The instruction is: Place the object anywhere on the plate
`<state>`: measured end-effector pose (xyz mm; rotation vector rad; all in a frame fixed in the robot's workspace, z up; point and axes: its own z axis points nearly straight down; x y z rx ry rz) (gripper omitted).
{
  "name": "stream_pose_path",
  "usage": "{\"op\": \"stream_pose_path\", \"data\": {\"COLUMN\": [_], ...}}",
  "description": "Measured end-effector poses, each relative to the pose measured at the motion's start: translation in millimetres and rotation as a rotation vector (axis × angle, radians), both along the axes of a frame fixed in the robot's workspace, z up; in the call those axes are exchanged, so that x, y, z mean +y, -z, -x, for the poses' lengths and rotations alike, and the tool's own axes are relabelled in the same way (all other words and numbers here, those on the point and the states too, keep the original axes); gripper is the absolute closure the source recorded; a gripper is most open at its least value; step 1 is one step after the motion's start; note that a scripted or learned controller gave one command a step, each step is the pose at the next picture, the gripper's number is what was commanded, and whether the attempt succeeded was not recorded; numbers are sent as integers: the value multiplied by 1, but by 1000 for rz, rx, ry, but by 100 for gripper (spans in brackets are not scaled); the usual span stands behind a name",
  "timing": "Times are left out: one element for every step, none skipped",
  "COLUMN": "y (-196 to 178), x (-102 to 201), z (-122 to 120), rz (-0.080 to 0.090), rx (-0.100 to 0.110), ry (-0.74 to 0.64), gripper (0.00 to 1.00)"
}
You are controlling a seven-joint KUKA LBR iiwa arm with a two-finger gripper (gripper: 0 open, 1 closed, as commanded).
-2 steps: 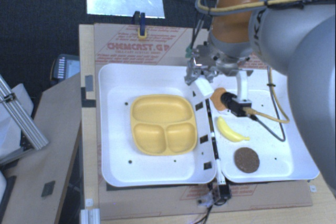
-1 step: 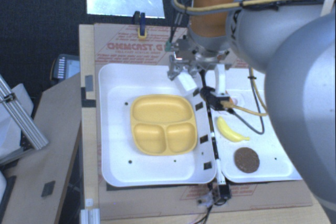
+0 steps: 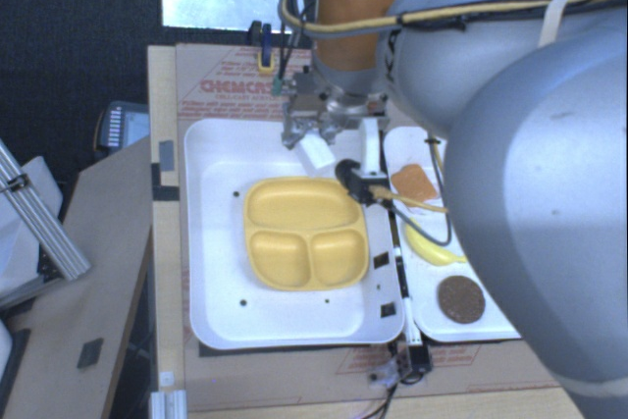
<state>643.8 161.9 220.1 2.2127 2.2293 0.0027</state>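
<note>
Pincer [image 3: 316,144] hangs at upper centre of the frame, over the far edge of the left bin [image 3: 211,211], seemingly clamped on a small white object [image 3: 316,152], though the view is too poor to be sure. Just below sits the yellow plate [image 3: 302,234], a short carry away for the drop.

My own bulky grey arm [image 3: 510,113] hides much of the right-hand shallow white bin [image 3: 432,324]; the yellow banana-like piece [image 3: 432,250] shows partly. My claw's [image 3: 312,134] fingertips are too small to read; the small white object [image 3: 316,152] there is indistinct.
</note>
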Motion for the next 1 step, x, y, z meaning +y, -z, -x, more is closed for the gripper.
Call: {"op": "stream_pose_path", "data": {"y": [-1], "x": [-2], "z": [0], "rz": [1], "rx": [0], "ry": [2], "gripper": [0]}}
